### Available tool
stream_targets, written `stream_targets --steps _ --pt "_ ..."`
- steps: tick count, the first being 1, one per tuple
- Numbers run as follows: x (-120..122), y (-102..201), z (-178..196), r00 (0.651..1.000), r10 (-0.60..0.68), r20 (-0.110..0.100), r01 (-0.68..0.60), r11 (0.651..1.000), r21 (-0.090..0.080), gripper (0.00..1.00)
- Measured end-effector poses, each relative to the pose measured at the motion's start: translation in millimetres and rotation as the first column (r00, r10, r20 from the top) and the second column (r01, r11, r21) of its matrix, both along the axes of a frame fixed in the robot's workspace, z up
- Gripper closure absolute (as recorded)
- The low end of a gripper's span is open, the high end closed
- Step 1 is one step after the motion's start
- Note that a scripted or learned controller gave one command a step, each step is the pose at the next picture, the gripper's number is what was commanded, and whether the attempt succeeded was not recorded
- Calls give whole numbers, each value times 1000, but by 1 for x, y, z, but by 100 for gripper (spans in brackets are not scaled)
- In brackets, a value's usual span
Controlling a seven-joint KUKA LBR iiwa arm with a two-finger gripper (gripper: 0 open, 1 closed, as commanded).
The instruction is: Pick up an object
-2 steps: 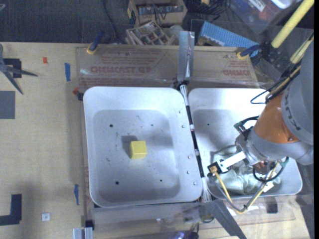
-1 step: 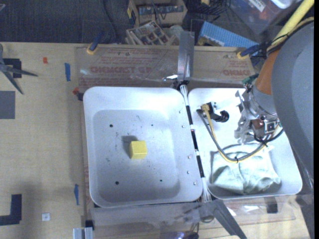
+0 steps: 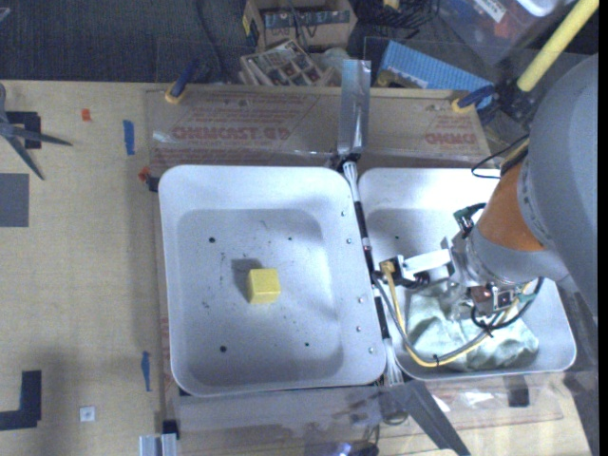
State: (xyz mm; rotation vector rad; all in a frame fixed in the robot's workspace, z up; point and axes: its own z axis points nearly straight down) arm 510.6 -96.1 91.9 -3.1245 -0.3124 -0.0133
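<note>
Two white bins are seen side by side on the bench. A yellow block (image 3: 264,285) lies alone on the floor of the left bin (image 3: 190,207). The arm (image 3: 560,179) is lowered into the right bin (image 3: 408,193), its gripper (image 3: 454,297) set over a pale crumpled cloth (image 3: 475,345). Whether anything is grasped cannot be told.

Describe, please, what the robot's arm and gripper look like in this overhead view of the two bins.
The arm is a thick, rounded grey body with an orange band above the wrist. Below that band sits the gripper, a cluster of grey and white metal parts with exposed black and yellowish cables looping around it and a small reddish component on its side.
</note>
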Motion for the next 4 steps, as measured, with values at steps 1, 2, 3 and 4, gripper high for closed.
stream_targets --steps 1,2,3,4 --pt "26 16 92 1000 6 -10 -6 1000 -1 100" --pt "-14 -2 0 1000 26 2 -26 1000 0 100" --pt "-1 -19 -1 1000 4 4 -4 1000 -1 100" --pt "-30 -48 24 999 33 -12 -33 999 1 100"
